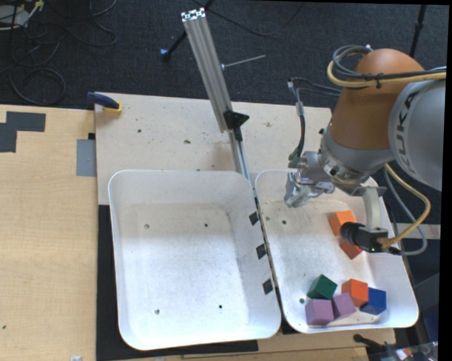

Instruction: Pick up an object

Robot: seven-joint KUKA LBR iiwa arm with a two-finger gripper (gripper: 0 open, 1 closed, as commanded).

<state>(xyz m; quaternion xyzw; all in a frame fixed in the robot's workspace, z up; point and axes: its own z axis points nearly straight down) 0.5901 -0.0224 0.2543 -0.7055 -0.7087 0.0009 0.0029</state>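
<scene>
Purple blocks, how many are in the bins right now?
2, both in the right bin near its front corner: one purple block beside the other purple block. More may hide under the arm.

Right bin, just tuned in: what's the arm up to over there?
The KUKA arm reaches in with its gripper at the far end of the right bin, nothing visibly held. The blocks sit apart from it: an orange block at mid-bin, and a green block, purple blocks and a blue block clustered at the near end.

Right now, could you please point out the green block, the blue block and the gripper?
green block (324,286): camera view, its top face.
blue block (376,300): camera view, its top face.
gripper (296,198): camera view, between its fingertips.
</scene>
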